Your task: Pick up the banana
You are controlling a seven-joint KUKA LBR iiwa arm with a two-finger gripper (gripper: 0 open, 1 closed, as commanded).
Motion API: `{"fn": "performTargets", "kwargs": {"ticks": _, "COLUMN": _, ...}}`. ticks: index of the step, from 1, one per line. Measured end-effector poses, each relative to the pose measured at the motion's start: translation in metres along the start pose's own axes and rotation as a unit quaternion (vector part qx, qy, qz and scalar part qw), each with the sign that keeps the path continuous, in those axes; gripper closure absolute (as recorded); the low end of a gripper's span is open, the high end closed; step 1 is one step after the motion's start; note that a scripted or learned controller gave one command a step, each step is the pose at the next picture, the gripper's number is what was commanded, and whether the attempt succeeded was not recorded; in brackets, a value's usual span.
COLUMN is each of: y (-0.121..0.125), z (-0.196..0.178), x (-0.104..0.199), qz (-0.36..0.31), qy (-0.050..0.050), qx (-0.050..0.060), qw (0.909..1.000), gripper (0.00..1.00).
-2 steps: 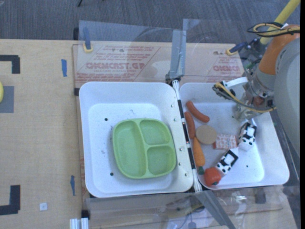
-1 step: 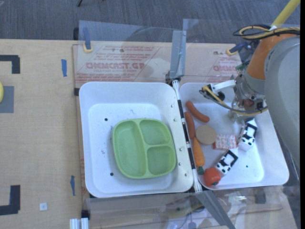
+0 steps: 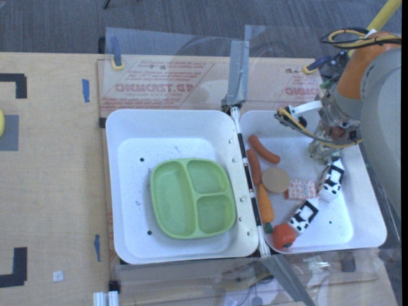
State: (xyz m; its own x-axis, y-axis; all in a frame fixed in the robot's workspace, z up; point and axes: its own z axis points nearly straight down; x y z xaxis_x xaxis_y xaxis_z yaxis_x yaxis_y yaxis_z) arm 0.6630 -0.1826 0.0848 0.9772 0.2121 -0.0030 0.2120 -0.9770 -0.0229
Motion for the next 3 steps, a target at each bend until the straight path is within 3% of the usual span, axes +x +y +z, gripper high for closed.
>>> {"fn": "performTargets", "kwargs": {"ticks": 1, "y": 0.009, "z": 0.0, "x": -0.001, "qz": -0.007, "qy": 0.002, "qx": 0.011, "qw": 0.9999, "gripper": 1.0}}
{"fn": "performTargets", "kwargs": {"ticks": 2, "y": -0.016, "z": 0.0, "x": -0.004, "qz": 0.0, "qy": 0.001, "qx": -0.009, "qw": 1.0, "gripper": 1.0}}
{"fn": "performTargets", "kwargs": {"ticks": 3, "y": 0.005, "z": 0.0, "x": 0.001, "qz": -0.008, "qy": 0.001, "qx": 0.006, "qw": 1.0, "gripper": 1.0}}
